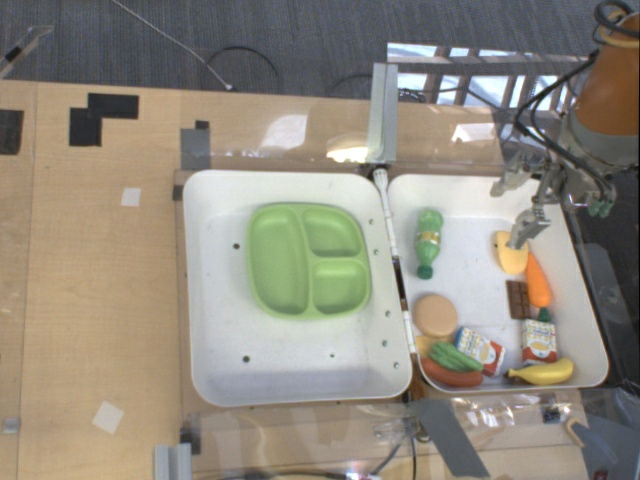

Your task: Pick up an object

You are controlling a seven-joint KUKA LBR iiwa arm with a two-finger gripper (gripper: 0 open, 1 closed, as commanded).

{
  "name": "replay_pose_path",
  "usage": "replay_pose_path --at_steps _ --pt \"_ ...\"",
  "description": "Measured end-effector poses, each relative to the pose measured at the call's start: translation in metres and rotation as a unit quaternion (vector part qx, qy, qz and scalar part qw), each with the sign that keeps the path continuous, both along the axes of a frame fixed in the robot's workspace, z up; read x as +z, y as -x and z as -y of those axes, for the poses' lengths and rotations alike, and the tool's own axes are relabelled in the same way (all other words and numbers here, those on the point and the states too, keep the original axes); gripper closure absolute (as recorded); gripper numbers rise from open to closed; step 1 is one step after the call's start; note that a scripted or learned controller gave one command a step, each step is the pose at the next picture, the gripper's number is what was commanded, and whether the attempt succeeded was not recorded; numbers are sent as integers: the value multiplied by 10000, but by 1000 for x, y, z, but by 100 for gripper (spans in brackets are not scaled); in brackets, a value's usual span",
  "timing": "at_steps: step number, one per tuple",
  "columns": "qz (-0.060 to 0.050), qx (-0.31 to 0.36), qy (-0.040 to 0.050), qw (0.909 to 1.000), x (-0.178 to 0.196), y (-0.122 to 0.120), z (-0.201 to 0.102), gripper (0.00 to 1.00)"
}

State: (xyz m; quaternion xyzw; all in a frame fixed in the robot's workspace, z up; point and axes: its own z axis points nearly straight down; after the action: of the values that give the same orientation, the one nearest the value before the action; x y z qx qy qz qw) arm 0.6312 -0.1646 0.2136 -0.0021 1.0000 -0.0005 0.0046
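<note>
Gripper [527,230] is hung over yellow piece [511,256] in right bin [460,193], lined up for pickup; jaws' state cannot be told.

A robotics lab or test cell; the wooden surface [90,298] carries two shallow white bins [210,268] bolted side by side, black marker patches [100,116] and metal brackets [383,108]; loose cables [240,68] trail over grey carpet [250,8]; toy food [428,240] fills one bin; an industrial arm [605,108] reaches in.
</note>
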Motion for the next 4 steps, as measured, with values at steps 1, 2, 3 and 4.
replay_pose_path --at_steps 1,2,3,4 --pt "-63 -284 -15 9996 -120 11 36 0" --pt "15 -191 4 9998 -125 42 41 0" --pt "95 -151 23 9998 -109 36 40 100" --pt "92 -148 21 9998 -109 37 39 0"
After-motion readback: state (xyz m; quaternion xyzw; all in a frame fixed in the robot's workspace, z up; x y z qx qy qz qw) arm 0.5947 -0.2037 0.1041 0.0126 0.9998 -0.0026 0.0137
